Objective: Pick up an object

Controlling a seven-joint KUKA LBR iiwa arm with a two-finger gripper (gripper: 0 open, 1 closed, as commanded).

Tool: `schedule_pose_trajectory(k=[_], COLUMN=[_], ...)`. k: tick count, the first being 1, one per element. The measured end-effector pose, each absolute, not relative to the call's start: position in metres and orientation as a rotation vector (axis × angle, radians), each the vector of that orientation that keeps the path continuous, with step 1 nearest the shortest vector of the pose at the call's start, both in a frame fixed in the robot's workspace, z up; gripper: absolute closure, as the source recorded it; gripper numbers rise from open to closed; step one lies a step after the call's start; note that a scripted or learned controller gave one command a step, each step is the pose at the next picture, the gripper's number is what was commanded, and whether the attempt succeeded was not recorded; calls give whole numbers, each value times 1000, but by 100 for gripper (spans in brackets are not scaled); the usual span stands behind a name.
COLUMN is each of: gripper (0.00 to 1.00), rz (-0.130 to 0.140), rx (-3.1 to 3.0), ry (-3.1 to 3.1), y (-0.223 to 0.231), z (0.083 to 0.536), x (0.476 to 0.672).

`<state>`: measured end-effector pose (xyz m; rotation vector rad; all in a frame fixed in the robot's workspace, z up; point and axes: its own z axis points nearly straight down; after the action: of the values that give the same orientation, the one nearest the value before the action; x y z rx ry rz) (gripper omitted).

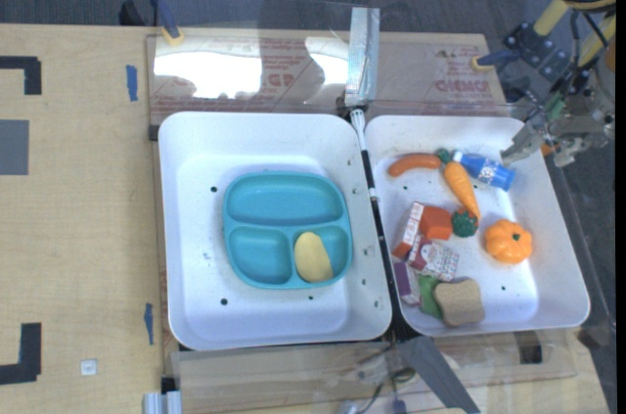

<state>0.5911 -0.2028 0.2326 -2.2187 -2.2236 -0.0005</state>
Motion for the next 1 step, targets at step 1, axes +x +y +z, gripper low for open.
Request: schedule_pose_trajectory(k=[1], gripper=[0], rz=[9], rx=[-2159], ry=[-2266], y=[-168], z=[123], x=[620])
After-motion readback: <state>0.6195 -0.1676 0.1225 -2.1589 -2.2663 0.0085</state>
